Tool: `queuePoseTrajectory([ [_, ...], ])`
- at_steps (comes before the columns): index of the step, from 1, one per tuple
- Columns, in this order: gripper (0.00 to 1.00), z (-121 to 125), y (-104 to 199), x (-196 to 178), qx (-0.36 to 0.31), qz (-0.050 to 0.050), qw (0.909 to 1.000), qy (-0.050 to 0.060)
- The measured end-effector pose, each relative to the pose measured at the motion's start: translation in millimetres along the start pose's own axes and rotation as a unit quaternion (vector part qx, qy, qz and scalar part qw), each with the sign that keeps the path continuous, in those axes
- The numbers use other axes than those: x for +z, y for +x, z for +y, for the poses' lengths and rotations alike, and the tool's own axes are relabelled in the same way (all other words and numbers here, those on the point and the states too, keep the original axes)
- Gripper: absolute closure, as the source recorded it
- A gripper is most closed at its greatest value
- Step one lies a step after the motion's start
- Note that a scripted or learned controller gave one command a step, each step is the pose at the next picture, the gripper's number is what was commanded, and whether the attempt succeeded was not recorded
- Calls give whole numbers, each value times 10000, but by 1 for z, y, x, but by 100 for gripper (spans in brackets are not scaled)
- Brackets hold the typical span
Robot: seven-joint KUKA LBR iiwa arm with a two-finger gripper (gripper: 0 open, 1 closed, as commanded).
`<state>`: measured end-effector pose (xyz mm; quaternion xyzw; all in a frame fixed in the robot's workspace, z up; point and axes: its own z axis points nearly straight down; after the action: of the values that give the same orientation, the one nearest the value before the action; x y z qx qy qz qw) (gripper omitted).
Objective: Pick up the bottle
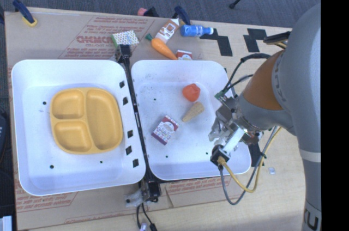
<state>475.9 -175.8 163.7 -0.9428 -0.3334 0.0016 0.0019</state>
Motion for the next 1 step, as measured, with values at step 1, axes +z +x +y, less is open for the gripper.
queuePoseTrajectory([
  [1,100,-16,12,30,581,-1,9983,20],
])
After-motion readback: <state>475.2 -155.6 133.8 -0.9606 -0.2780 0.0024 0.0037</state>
